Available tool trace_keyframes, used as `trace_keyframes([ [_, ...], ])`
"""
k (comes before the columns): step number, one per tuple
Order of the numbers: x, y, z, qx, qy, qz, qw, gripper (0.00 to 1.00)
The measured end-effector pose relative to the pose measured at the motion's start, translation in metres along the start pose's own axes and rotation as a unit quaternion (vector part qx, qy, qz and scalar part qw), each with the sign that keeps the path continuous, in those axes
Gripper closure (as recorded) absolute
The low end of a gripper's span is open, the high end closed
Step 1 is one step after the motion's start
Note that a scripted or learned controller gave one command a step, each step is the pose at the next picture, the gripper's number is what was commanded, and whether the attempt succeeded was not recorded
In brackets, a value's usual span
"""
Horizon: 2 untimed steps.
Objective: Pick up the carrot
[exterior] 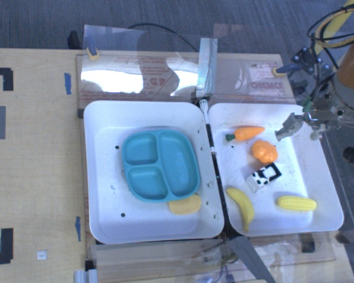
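The carrot (248, 133), orange with a green stem end pointing left, lies in the back part of the right bin (327, 181), close to the divider. My gripper (301, 130) hovers over the bin's back right corner, to the right of the carrot and apart from it. Its fingers (287, 127) are spread open with nothing between them.
Just in front of the carrot sits a round orange fruit (264, 151). A black-and-white toy (264, 175), a banana (242, 204) and a corn cob (296, 203) lie nearer the front. The left bin (100, 128) holds a blue divided plate (161, 164) and a yellow piece (184, 204).
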State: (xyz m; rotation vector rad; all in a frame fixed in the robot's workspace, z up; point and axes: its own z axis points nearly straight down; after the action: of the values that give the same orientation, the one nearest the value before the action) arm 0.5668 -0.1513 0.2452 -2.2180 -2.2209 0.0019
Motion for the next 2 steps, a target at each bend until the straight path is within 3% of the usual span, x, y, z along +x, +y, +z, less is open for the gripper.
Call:
trace_keyframes([
  [1,-0.032,0.032,0.036,-0.001,-0.002,-0.037,0.9993,0.0],
  [2,-0.017,0.046,0.149,0.002,0.001,-0.165,0.9863,0.0],
])
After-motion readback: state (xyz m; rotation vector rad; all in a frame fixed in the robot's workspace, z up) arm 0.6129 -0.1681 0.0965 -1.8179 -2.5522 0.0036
